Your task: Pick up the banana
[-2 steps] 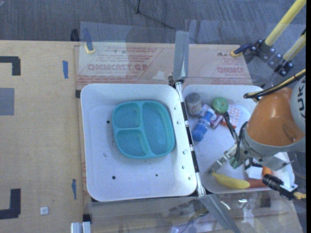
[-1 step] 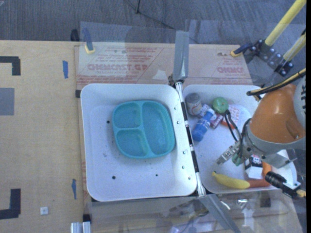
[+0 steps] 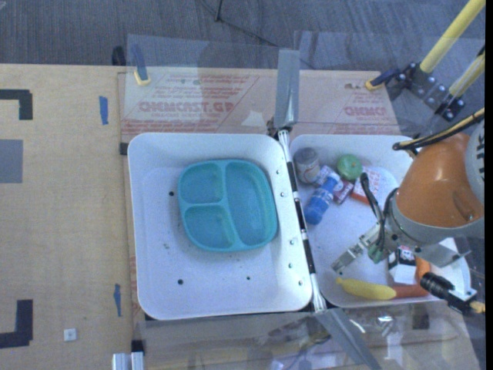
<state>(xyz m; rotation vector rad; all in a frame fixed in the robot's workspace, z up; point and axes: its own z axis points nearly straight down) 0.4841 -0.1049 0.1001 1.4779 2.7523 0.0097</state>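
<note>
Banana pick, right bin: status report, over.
Gripper low in right bin, above banana, holding nothing. Banana flat by the near wall. Orange item touching its right end.

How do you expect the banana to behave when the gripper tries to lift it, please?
The banana lies flat near the right bin's front wall, so it probably won't roll far. Its curved, smooth skin may slip between narrow fingers. It looks like a small toy, so likely light and stiff.

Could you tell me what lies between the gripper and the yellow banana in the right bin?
In the camera view, only bare white bin floor separates the gripper from the yellow banana just below it.
</note>
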